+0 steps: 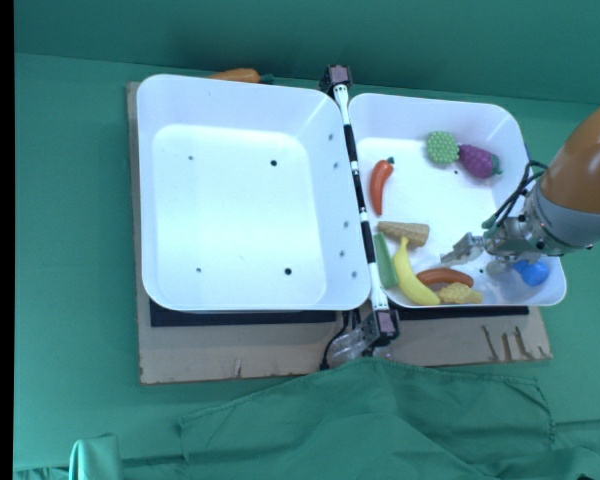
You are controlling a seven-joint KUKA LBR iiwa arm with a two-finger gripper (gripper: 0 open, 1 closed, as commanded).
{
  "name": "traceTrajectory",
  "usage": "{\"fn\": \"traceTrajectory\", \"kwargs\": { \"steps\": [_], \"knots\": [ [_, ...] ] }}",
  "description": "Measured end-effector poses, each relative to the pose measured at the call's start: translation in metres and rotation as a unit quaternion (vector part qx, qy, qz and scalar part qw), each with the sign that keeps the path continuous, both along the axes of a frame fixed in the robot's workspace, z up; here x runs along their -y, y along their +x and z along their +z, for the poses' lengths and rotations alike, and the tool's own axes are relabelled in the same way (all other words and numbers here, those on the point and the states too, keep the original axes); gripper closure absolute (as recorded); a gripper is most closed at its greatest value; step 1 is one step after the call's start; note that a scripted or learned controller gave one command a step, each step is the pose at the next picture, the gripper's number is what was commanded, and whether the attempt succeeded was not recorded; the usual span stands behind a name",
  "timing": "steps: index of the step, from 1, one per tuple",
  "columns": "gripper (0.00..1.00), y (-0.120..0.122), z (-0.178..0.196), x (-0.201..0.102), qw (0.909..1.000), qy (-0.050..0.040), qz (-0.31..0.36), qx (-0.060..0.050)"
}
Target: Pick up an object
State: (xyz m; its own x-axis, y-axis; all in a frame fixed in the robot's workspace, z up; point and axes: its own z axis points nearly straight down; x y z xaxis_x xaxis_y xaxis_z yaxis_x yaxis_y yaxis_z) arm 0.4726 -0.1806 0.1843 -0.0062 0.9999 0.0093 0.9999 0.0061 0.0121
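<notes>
The right white bin (420,102) holds several toy foods. A red chili (380,183) lies at its left, with a green bumpy ball (441,147) and purple grapes (478,160) at the back. Along the front lie a tan corn piece (404,232), a green stick (384,261), a banana (410,278), a red sausage (443,276) and a yellow cob (460,293). A blue object (531,271) sits in the front right corner, partly hidden by the arm. My gripper (470,249) hangs low over the front right part, just above the sausage, with nothing visibly held.
The left white bin (240,188) stands beside the right one, a black-and-white bar (355,183) between them. An orange toy (236,74) lies behind the left bin's rim. Both bins rest on cardboard (230,358), and a crumpled green cloth (380,418) covers the front.
</notes>
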Motion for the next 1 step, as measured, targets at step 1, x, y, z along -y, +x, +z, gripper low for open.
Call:
{"fn": "traceTrajectory", "kwargs": {
  "steps": [1],
  "knots": [
    [1.0,0.0013,0.0131,0.004,1.0,-0.0058,-0.003,0.005]
  ]
}}
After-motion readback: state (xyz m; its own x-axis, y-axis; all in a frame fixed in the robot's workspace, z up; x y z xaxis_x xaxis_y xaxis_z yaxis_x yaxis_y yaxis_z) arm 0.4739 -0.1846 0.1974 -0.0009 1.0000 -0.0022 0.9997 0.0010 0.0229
